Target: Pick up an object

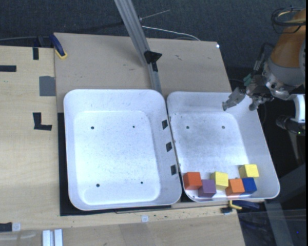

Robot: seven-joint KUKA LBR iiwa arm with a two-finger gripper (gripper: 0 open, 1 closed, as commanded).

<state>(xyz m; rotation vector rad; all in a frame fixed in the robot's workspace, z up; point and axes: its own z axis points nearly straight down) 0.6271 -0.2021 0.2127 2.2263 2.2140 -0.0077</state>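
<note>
Blocks (222,181) well apart from end effector (242,99)

The arm (290,50) is cut off by the right edge, and the hand (242,100) is too small to read its grip.

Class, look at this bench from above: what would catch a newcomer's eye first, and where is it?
The bright blocks clustered along the near edge of the right bin stand out: orange, purple, yellow and blue. Next comes the claw, hovering over that bin's far right corner, well away from them.
</note>
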